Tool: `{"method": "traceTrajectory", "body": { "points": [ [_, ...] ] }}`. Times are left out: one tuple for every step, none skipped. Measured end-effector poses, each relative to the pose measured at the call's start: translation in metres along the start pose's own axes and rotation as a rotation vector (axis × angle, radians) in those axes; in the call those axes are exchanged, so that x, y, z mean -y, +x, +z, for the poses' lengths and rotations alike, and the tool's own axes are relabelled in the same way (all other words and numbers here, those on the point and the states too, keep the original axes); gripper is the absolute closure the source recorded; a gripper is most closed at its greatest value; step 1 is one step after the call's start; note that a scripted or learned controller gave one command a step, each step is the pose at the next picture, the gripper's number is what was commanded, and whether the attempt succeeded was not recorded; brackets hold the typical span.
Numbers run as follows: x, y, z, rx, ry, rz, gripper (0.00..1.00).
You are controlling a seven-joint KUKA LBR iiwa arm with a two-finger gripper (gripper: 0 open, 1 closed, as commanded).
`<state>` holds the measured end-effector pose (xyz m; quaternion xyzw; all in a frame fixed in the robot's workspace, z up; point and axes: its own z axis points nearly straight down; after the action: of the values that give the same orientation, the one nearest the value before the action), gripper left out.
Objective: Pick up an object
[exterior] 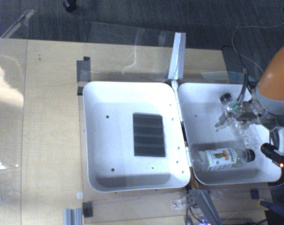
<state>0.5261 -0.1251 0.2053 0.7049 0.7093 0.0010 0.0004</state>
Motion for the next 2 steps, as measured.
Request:
{"method": "traceTrajectory", "body": {
  "points": [
    [-0.01, 0.042, 0.087, -0.001, 0.001, -0.262, 0.0],
    [0.033, 0.032, 0.115, 0.004, -0.016, -0.426, 0.0]
  ]
}}
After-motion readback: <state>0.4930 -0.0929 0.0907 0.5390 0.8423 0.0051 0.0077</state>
